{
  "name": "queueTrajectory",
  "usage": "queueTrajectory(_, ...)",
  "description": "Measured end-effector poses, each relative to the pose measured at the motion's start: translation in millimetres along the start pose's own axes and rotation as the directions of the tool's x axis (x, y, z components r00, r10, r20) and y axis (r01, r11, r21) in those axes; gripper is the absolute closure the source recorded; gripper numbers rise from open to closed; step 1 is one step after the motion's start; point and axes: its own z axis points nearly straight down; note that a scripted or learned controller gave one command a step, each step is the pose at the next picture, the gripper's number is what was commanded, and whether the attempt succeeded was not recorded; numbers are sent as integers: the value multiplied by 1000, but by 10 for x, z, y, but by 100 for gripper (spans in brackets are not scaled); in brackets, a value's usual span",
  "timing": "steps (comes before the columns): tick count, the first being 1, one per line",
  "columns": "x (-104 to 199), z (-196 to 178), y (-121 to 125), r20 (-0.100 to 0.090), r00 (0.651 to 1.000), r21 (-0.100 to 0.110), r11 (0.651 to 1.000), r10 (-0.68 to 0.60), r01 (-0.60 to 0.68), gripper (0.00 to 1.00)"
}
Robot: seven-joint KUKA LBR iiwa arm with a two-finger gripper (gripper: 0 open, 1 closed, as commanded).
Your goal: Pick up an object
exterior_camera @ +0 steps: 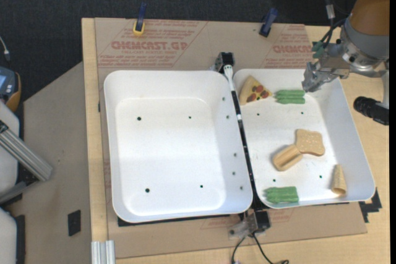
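My gripper (311, 83) hangs over the far right part of the right bin (352, 133), just right of a green ridged piece (289, 96) lying near the bin's back wall. Nothing shows between its tips. A pizza slice toy (253, 90) lies at the back left corner of that bin. A tan bone-shaped toy (299, 149) rests in the middle. A second green piece (282, 195) sits at the front edge, and a tan cone (338, 179) lies at the front right.
The left bin (117, 133) stands beside the right one, a black divider strip (238, 127) between them. Both rest on a cardboard sheet (185, 37) held by clamps (140, 23) at the back.
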Motion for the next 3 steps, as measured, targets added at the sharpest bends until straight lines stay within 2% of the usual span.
queueTrajectory(1, -948, 422, -815, 1, 1000, 9, 1000, 12, -12, 0)
queueTrajectory(2, -1049, 529, -1243, -2, 1000, 5, 1000, 4, -4, 0)
queueTrajectory(3, -1029, 856, -1225, -3, 1000, 5, 1000, 0, 0, 0)
